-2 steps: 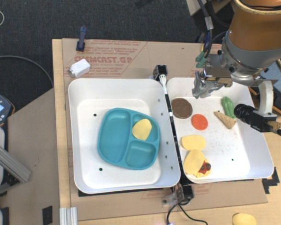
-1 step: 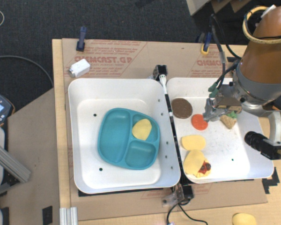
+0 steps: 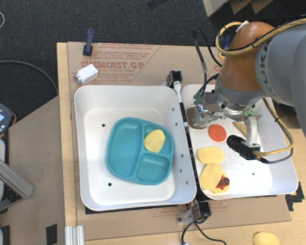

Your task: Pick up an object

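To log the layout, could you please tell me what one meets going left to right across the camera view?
White block → yellow piece on the teal plate → orange-red disc.

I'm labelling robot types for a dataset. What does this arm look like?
The arm is thick, rounded and grey, with a glossy orange band above the wrist. Below the band sit silver metal fittings. A thin yellow cable loops by the band, and black cables run alongside.

roomy left bin (image 3: 92, 111) — crowded right bin (image 3: 275, 175)
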Available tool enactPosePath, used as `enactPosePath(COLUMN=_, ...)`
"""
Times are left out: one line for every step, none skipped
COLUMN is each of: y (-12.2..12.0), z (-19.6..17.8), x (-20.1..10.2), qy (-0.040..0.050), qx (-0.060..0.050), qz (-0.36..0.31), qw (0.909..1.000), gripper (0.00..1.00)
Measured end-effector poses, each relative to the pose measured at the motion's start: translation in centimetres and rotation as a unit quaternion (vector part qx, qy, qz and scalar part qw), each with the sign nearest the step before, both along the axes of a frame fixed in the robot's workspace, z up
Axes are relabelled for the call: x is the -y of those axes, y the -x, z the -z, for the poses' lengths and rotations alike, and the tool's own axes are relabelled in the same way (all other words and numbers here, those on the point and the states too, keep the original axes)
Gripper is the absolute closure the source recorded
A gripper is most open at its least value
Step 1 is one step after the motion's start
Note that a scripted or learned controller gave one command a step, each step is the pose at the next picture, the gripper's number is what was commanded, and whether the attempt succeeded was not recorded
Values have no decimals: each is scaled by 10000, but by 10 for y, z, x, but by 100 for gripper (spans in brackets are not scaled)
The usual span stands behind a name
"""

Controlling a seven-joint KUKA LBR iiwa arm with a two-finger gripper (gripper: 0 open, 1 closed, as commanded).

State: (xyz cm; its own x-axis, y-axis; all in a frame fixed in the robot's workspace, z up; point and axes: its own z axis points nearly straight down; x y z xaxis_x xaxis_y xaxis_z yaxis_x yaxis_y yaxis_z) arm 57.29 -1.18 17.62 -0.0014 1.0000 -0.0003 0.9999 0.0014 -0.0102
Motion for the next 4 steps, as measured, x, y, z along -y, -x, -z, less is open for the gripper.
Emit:
enactPosePath(y=13, z=-149, x=-5, qy=-3, qx=134, qz=-3, qw=9999, gripper=100)
enactPosePath(y=75, z=-209, x=-123, qy=-26, qx=96, qz=-58, qw=9999, gripper=100)
enactPosePath(y=72, z=-215, x=-116, qy=-2, qx=75, qz=2, qw=10000, gripper=100)
enactPosePath(y=84, z=-346, x=-136, qy=-30, qx=139, qz=-15, qw=9999, gripper=100)
